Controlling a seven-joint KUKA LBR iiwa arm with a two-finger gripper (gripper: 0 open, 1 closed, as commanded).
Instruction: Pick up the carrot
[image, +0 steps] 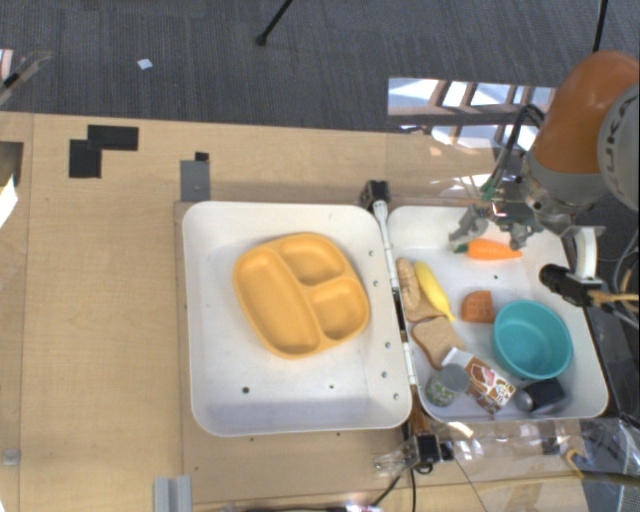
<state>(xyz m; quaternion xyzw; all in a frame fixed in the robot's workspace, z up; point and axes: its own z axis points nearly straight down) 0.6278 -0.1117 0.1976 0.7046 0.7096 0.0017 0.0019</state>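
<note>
The carrot (494, 251) is orange with a green tip pointing left, and it lies at the far end of the right bin (596, 372). My gripper (496, 230) hangs directly over it, below the orange wrist band. The gripper is open. One finger (468, 226) stands near the carrot's green end and the other near its right end. The carrot lies just below the fingertips and I cannot tell whether they touch it.
The right bin also holds a banana (433, 288), a bread slice (436, 341), a brown cookie (479, 306), a teal bowl (532, 340), a snack packet (489, 385) and a grey can (449, 381). A yellow divided plate (300, 294) sits in the left bin (215, 390).
</note>
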